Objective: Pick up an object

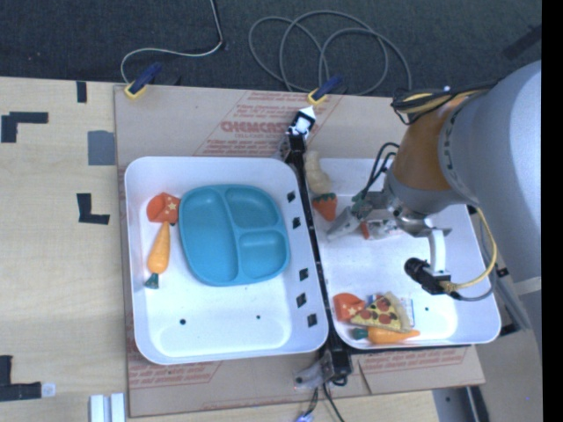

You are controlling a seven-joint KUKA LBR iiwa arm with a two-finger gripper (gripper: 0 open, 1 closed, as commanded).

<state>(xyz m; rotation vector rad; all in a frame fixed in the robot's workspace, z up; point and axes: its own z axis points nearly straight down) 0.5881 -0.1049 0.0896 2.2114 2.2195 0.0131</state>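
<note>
From my seat the pincer sits low over the right bin, near its left wall, with pale metal tips pointing toward the divider between the two bins. I cannot tell whether it is open or closed; the tips blur into a reddish patch and the wrist body crowds them. The nearest candidate is a small orange-red toy piece just up and left of the tips, close beside them, with a pale tan lump just beyond it against the bin's corner. Whether the tips touch the orange-red piece I can't make out, and it is too small to read a long axis. I judge the coming move turns on that short up-left offset, with the bin wall tight behind. Further out, a cluster of toy food lies along the near edge of the same bin, well apart from the tips. The left bin carries a blue divided plate and a carrot, farther still.
</note>
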